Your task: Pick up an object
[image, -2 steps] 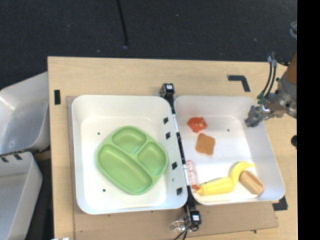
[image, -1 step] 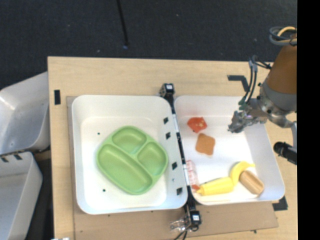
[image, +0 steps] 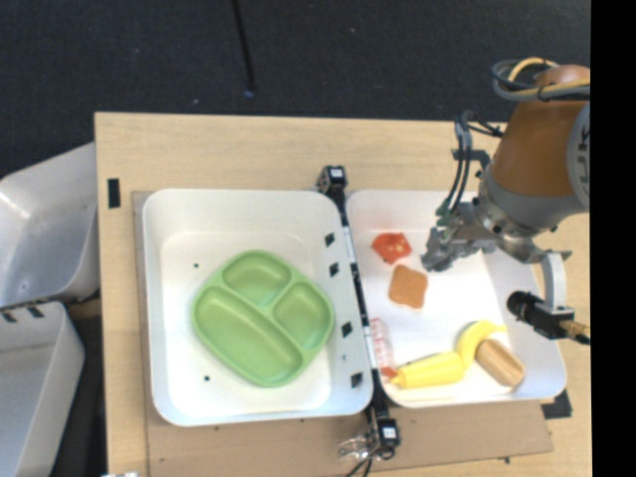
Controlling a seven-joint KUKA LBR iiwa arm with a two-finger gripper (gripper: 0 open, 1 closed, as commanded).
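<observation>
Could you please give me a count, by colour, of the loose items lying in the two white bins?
Green: 1, the divided plate
Red: 1, the red piece
Orange-brown: 1, the flat square piece
Yellow: 2, the long piece and the curved piece
Tan: 1, the cylinder
Total: 6

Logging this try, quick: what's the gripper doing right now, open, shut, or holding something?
Gripper: cannot be told; it hangs over the right bin, just right of the red piece, above the brown piece.
</observation>
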